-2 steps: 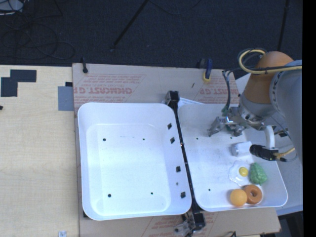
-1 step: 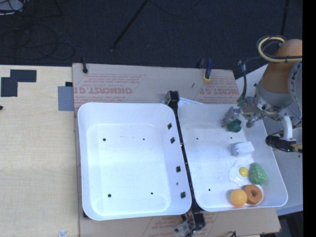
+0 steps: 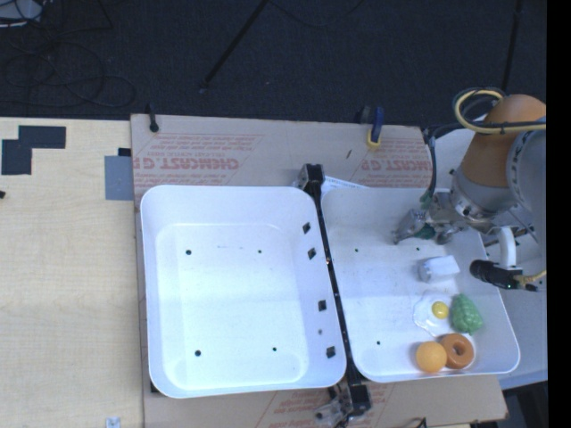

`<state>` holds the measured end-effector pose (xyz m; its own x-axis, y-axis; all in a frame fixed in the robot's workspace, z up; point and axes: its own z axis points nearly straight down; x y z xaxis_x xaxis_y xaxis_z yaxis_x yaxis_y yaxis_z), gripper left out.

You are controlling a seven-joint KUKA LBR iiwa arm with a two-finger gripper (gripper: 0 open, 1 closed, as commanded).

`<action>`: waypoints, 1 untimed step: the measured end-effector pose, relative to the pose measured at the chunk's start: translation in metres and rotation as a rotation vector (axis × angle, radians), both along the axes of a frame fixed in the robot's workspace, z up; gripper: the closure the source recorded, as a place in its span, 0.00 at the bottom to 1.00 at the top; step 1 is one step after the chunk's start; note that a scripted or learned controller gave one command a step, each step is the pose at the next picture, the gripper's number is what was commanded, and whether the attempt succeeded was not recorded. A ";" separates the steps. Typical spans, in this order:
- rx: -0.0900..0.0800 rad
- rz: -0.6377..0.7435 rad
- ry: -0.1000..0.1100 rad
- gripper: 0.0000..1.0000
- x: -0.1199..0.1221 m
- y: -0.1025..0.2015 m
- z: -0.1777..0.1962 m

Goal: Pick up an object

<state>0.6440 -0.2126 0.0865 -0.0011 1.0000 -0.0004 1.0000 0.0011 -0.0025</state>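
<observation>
a: camera view, looking down at a slant: where is the gripper [image 3: 412, 231] against the things it could lift?

b: it hangs over the far part of the right bin [image 3: 375, 275], near the bin's right side. the candidates all lie nearer the camera than it does. closest is a small pale grey block [image 3: 437, 267], just beside and a little toward the view's right. beyond that come a toy fried egg [image 3: 434, 312] and a green knobbly piece [image 3: 466, 314], side by side, then an orange ball [image 3: 431, 357] touching a brown doughnut [image 3: 459, 350] in the near right corner.

a: so the move is toward the near edge?

b: i'd judge so, a short shift toward the camera and slightly rightward for the block, whose long axis runs roughly left to right in the view.

a: is anything in the gripper?

b: nothing visible between them; the dark metal fingers splay apart toward the view's left.

a: and the left bin [image 3: 232, 292]?

b: no candidates there.
</observation>
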 end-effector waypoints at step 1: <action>0.000 0.000 0.000 0.00 0.000 0.000 0.001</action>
